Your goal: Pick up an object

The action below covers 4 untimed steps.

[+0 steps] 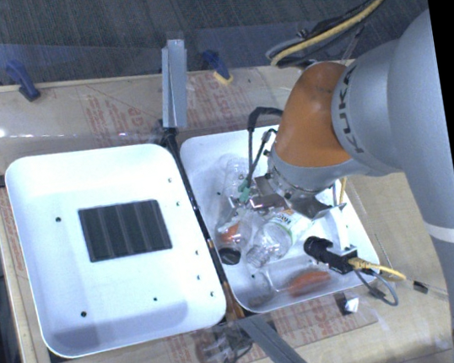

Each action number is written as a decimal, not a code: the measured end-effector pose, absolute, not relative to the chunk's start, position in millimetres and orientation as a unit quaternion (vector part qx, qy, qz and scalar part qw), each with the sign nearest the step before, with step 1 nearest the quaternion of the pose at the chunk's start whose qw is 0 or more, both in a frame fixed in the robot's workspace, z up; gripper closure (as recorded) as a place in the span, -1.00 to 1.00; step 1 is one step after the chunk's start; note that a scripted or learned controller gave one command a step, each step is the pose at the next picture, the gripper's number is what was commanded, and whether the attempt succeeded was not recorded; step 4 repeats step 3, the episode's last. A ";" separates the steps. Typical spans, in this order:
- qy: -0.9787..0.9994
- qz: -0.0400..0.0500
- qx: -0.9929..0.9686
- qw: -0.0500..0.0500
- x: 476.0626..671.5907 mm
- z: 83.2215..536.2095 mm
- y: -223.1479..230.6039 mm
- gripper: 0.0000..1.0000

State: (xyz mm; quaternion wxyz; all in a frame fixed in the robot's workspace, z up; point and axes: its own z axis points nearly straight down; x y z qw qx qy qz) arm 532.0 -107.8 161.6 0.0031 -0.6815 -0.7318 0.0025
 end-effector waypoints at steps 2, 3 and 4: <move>-0.726 0.000 -0.688 0.000 597.4 104.9 -138.2 1.00; -0.695 0.002 -0.719 0.002 618.8 191.4 -87.8 1.00; -0.695 0.002 -0.719 0.002 618.8 191.4 -87.8 1.00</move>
